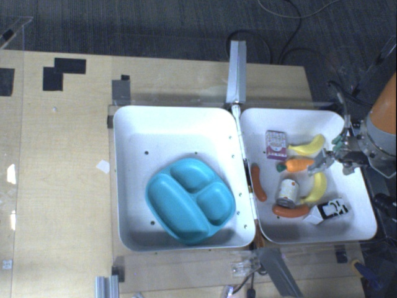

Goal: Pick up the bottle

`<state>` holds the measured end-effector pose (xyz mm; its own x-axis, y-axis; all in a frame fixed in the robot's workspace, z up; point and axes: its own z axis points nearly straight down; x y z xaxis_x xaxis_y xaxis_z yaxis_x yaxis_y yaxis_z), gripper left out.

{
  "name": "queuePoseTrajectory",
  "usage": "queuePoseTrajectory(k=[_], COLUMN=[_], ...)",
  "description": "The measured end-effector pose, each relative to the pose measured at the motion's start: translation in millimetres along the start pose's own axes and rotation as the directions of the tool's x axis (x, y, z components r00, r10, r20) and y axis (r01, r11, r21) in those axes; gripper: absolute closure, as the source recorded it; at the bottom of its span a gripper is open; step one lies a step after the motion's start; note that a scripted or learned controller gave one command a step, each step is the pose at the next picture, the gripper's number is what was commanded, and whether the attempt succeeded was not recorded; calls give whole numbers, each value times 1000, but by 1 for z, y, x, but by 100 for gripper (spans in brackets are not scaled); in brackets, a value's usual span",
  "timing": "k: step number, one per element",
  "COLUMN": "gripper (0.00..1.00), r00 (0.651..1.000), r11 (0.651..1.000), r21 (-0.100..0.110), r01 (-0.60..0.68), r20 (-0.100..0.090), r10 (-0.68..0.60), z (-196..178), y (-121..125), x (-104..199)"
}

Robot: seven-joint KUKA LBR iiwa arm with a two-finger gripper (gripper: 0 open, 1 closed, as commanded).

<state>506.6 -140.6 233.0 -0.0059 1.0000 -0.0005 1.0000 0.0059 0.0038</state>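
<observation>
While the arm (381,120) reaches in from the right edge of the view, its gripper (327,159) hangs over the right bin (360,228), near that bin's right wall. Whether anything sits between its tips cannot be told at this size. The bottle (287,192) lies low in the middle of the same bin, a short grey-and-white cylinder that seems tipped, with its darker end toward the near rim and its long axis running roughly from far to near. From the gripper it lies to the left and toward the viewer, close but apart, with nothing gripped.

Clutter crowds it. One banana (317,187) curves along its right side, touching or nearly so, directly between it and the gripper. An orange sausage (291,212) lies just below it, a carrot (298,164) just above, and a second sausage (258,184) sits to its left. A purple packet (276,144) and another banana (307,146) lie farther back, and a black-and-white card (332,209) rests near the right corner.

The left bin (124,166) holds a blue divided plate (190,198), well apart from the work.

A short move left and nearer would likely bring the gripper over the bottle, though the touching banana may foul a grasp across its width.
</observation>
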Motion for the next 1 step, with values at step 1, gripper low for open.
queuePoseTrajectory(k=[1], gripper=[0], r00=[972], r11=[972], r21=[1], r01=[-236], r20=[-1], r10=[236], z=[18], y=[-17], x=[127])
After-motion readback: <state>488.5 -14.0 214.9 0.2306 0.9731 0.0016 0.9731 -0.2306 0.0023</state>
